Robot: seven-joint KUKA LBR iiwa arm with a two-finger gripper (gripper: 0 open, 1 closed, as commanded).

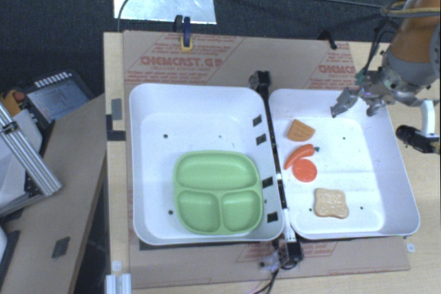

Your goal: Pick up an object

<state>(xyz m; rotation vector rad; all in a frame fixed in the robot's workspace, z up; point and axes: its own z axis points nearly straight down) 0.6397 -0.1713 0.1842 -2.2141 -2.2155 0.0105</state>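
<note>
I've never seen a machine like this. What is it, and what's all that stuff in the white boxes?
It's a robot arm, photographed by a camera looking down from above. The arm comes in from the right. At its end is a gripper, like two fingers for picking things up. It hangs over the top of the right bin and holds nothing. That bin has toy food: a cracker, a carrot, a tomato slice and toast. The left bin holds a green tray with three sections.
</note>
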